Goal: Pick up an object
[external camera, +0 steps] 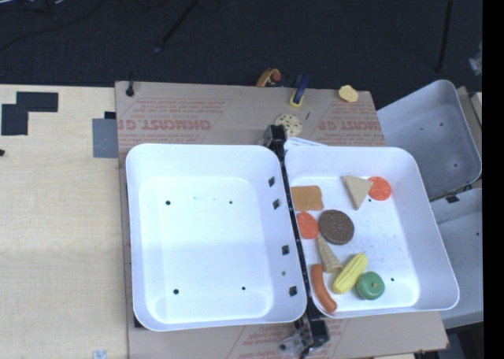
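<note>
You have nothing lifted yet; every candidate rests in the right bin (429, 216); brown disc (336, 226) at centre, tan square (308, 198) at 10 o'clock, corn cob (350, 272) and green round piece (369, 285) at 5 o'clock, red sausage (322, 287) at 7 o'clock; left bin (150, 192) holds no pieces; finger state: cannot tell; approach, grasp and lift all remain.

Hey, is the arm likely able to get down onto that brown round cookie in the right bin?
Probably yes. The brown cookie lies flat with nothing on top, though an orange disc and a cone crowd its left and lower sides.
</note>
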`<move>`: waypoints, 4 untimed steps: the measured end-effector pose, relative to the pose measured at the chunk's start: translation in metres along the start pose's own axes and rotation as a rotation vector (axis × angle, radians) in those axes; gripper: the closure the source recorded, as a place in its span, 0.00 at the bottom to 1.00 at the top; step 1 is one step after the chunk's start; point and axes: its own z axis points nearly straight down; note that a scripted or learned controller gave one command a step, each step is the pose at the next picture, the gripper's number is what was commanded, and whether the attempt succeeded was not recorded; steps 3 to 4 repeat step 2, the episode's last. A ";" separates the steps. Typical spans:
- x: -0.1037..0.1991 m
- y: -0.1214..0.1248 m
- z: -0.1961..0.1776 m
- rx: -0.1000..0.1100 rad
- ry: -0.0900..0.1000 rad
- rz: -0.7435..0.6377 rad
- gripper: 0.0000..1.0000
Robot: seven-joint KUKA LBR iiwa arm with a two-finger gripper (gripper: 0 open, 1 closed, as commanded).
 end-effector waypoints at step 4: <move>0.125 0.001 -0.033 0.006 0.006 -0.008 1.00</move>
